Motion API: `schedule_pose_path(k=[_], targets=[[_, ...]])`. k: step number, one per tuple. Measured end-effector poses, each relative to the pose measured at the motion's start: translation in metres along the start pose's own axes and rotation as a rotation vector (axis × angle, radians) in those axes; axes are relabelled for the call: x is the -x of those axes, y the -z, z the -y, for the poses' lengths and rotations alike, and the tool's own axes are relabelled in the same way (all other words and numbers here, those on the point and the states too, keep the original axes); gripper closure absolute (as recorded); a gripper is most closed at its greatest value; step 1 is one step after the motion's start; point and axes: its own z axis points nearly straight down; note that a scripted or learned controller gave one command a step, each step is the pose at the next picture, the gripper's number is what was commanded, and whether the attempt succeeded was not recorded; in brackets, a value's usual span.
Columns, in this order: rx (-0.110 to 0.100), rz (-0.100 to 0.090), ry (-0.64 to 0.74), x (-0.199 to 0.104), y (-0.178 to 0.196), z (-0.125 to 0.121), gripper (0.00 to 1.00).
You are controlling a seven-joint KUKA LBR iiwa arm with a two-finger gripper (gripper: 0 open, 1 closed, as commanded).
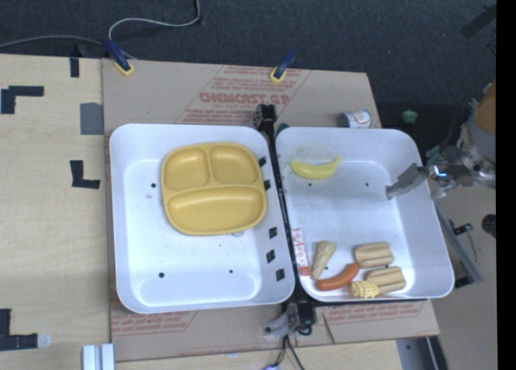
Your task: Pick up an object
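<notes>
The right bin [419,223] holds several toy foods. A yellow banana [314,168] lies near its back left corner. Along its front wall lie a pale corn cob [322,258], an orange sausage [336,277], two tan bread rolls [373,254] [386,280] and a small yellow corn piece [364,288]. My gripper [397,189] hangs over the right side of this bin, pointing left and down, well apart from the banana and above the rolls. Nothing shows in its grasp.
The left bin [133,223] carries a yellow divided plate [214,187] toward its back. A black divider strip [278,199] runs between the bins. The middle floor of the right bin is bare white. A small can [355,119] sits behind the right bin.
</notes>
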Motion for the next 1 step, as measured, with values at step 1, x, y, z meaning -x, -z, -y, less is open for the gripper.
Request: schedule_pose_path(k=[1], targets=[[0.004,-0.001,0.002,-0.0610,-0.1497,-0.0678,0.00]])
